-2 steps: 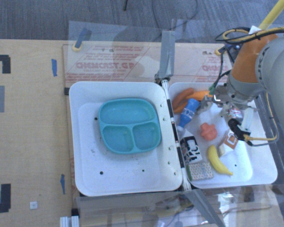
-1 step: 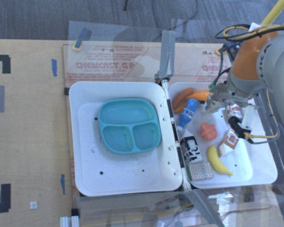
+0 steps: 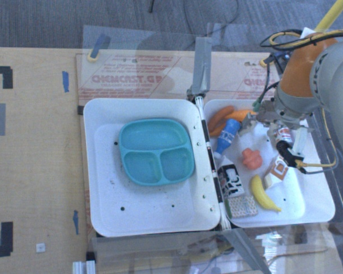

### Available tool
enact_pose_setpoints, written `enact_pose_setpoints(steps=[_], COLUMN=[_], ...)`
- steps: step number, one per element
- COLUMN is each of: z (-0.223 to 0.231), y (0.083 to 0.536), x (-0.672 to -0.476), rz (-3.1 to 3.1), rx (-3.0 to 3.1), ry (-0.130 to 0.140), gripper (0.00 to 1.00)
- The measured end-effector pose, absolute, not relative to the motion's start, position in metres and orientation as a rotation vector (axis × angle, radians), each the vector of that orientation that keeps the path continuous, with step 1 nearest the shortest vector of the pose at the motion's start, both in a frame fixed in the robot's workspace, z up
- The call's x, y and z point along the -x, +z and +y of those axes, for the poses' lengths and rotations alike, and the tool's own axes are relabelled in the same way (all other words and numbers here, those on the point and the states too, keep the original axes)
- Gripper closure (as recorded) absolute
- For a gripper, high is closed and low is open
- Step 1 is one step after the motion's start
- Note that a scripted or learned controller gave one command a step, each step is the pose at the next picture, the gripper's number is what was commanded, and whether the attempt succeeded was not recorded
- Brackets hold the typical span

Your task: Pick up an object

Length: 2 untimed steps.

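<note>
Pale wooden bench (image 3: pixel 34 153) carries the right bin (image 3: pixel 317 207), where the gripper (image 3: pixel 272 125) hangs low near a blue bottle (image 3: pixel 226 136), a pinkish lump (image 3: pixel 252 158) and a banana (image 3: pixel 263 193). Nothing looks lifted yet, so the pick remains. I cannot tell whether the gripper is open or closed.

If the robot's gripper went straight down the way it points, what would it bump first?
Probably the right bin's white floor, just beside the blue bottle and the pink lump. The gripper points down there, but depth is hard to judge.
</note>
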<state>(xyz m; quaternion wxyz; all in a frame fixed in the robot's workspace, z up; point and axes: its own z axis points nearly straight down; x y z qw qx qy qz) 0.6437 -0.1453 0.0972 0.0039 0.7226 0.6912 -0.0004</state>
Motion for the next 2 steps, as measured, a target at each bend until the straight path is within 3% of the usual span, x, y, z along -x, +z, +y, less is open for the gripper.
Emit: enact_pose_setpoints(steps=[1, 2], z=[-0.1445, -0.144], y=[0.1056, 0.1055], x=[-0.6448, -0.6448], rz=[2.17, 2.17], rx=[-2.261, -2.261], ry=[0.0, -0.001], gripper=[1.0, 0.0])
